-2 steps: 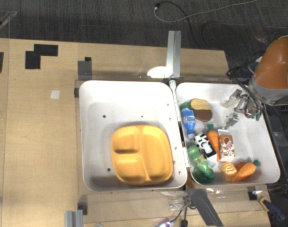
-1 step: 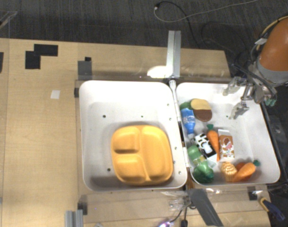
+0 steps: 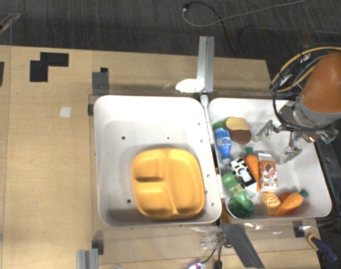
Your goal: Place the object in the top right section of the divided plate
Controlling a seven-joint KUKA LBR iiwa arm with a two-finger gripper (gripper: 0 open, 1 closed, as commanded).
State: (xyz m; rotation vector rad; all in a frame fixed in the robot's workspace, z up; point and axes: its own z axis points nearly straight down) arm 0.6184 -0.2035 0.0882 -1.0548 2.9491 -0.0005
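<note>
A yellow divided plate (image 3: 167, 181) lies in the left bin (image 3: 120, 122), toward its front. The arm comes in from the right over the right bin (image 3: 310, 167). Its gripper (image 3: 279, 140) hovers above the back right part of that bin, open, with one finger (image 3: 265, 130) to the left and the other further right. Between the fingers I see only white bin floor. The closest objects are a tan and brown bread piece (image 3: 238, 129), a carrot (image 3: 252, 165) and a small carton (image 3: 267, 175), all left of or in front of the gripper.
The right bin also holds a blue bottle (image 3: 222, 142), a black and white item (image 3: 243, 172), green vegetables (image 3: 241, 203), a second carrot (image 3: 291, 200) and a small orange pastry (image 3: 271, 200). A metal post (image 3: 206, 60) stands behind the divider between the bins.
</note>
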